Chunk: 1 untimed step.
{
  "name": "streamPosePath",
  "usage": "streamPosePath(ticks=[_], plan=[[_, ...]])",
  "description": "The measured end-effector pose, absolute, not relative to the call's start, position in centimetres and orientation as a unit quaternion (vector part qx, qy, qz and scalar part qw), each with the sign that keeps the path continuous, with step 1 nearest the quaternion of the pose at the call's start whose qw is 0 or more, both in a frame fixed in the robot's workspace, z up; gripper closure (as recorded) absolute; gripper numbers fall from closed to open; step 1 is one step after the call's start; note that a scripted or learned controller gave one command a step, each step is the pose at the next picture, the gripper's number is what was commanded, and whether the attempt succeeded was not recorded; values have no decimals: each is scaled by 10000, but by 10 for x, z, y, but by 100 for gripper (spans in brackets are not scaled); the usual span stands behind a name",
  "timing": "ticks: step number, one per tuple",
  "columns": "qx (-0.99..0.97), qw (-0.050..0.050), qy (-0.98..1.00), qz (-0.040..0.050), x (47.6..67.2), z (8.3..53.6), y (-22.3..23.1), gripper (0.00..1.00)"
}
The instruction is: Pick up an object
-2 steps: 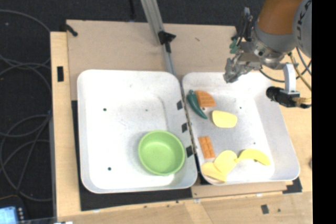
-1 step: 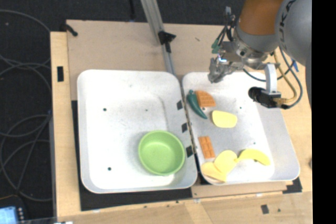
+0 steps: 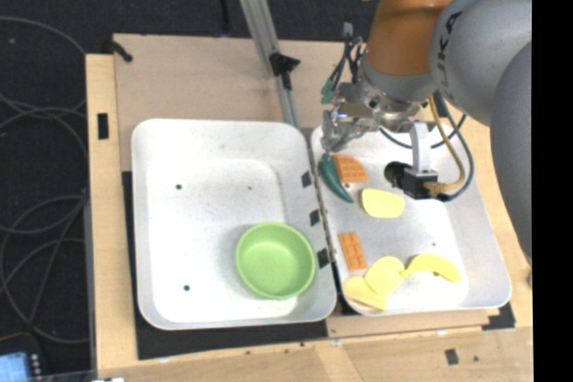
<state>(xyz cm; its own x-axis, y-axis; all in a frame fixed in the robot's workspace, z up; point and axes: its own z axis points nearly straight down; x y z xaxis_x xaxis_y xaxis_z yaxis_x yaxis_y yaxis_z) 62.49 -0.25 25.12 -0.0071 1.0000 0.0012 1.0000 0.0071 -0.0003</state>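
Gripper [image 3: 335, 139], fingers too blurred to tell their state, hovers above a green pepper-like toy [image 3: 336, 177], probably light, smooth, best pinched across its narrow middle.

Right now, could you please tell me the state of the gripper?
Two-finger gripper: cannot be told; it hangs over the right white bin, near the green curved object.

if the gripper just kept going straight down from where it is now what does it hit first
Most likely the dark green piece and the orange block beside it, which lie just below the gripper near the right bin's left wall. Height is hard to judge from this slanted view, so it may land on bin floor beside them.
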Motion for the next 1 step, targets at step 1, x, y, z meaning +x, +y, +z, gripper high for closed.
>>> streamPosePath(ticks=[1], plan=[[-7042, 9, -7100, -9, 613, 260, 50, 100]])
